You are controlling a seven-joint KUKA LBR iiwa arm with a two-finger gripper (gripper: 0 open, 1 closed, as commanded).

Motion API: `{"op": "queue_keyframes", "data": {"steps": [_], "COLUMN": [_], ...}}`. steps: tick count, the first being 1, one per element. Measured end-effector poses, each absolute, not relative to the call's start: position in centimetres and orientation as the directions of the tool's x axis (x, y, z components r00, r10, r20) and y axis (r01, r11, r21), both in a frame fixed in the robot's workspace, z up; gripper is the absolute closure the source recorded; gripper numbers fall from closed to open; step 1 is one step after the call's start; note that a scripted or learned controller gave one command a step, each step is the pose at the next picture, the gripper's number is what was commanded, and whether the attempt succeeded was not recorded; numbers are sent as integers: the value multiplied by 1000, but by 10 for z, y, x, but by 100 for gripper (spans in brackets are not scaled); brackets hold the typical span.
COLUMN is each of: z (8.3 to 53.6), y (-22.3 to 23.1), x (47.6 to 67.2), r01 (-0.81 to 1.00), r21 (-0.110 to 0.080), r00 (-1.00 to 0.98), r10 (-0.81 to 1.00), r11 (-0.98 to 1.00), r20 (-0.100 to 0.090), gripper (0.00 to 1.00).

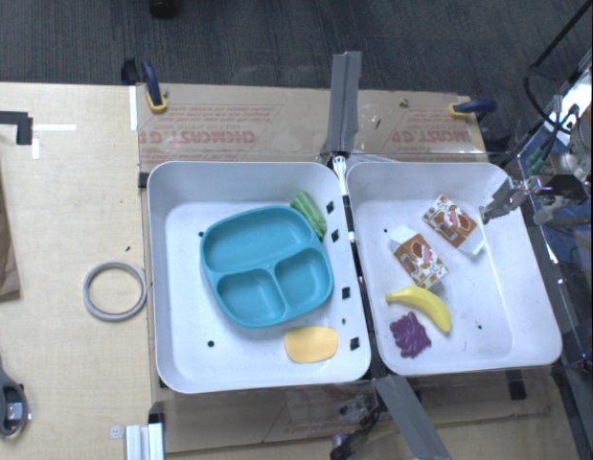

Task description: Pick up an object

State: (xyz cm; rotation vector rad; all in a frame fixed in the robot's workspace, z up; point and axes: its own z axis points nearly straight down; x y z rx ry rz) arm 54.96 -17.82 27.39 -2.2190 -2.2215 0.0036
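The right bin (pixel 526 295) holds a red-and-white snack packet (pixel 452 222), a brown snack packet (pixel 420 261), a yellow banana (pixel 422 307) and a purple bunch of grapes (pixel 409 333). In the left bin (pixel 171 286) lie a blue divided plate (pixel 267 266), a green leafy item (pixel 310 214) at the plate's far rim and a yellow oval piece (pixel 311 344). My gripper (pixel 497 205) hangs at the right bin's far right corner, just right of the red-and-white packet, with nothing seen in it. Most of the arm is cut off by the right edge.
A metal divider (pixel 342 113) runs between the bins. On the bench to the left lie a grey ring (pixel 115 289), scissors (pixel 4 405) and a brown bag (pixel 1 228). Clamps (pixel 154 92) hold the cardboard behind the bins.
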Motion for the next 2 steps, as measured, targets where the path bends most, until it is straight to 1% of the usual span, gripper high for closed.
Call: {"op": "queue_keyframes", "data": {"steps": [1,2], "z": [157,91], "y": [-132,-98], "x": [571,584], "r01": [997,999], "r21": [-4,-3], "r00": [80,47], "r10": [997,999], "r11": [-80,-47], "r20": [-1,-1], "gripper": [0,0]}}
